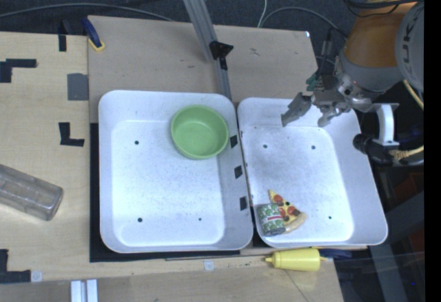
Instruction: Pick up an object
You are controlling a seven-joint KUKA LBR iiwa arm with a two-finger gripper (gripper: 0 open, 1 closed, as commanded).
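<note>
A green bowl (200,131) sits in the left bin (124,176) near its far right corner. A small colourful toy, shaped like a pizza slice (280,213), lies in the right bin (344,176) at its near left corner. My gripper (307,115) hangs over the far edge of the right bin, well away from the toy. Its two fingers (294,110) are spread apart with nothing between them.
A yellow bottle (297,260) lies on the bench just in front of the right bin. A clear plastic cylinder (26,192) rests at the far left. A grey metal pole (200,11) slants down to the bins' far junction.
</note>
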